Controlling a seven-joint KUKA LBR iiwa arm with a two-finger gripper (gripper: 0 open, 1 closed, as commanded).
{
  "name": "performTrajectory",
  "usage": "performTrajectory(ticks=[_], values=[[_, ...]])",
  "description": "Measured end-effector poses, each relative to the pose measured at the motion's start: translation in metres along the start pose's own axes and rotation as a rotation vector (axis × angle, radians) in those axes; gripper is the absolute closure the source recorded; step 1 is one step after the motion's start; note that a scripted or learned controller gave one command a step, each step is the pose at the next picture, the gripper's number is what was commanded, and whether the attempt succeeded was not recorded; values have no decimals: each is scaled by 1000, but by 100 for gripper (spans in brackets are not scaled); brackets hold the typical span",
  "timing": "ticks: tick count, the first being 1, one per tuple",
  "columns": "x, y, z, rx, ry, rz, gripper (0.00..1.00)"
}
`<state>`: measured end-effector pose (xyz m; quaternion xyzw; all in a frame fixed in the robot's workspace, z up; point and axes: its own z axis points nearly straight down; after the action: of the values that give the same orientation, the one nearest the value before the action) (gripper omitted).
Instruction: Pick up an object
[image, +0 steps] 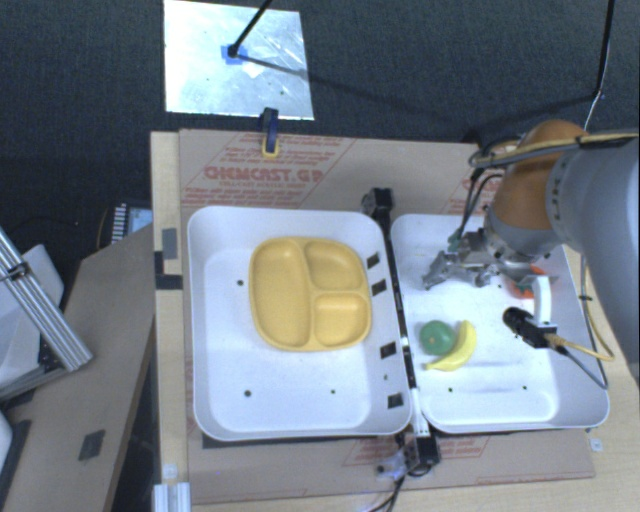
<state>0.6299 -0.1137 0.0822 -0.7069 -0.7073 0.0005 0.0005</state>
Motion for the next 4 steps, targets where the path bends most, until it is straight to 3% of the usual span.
performTrajectory(ticks=[1,2,4], values=[[0,2,-14,-6,-1,1,100],[2,13,-65,-7,-1,-4,100],[16,8,-160,-7,-1,-7,100]])
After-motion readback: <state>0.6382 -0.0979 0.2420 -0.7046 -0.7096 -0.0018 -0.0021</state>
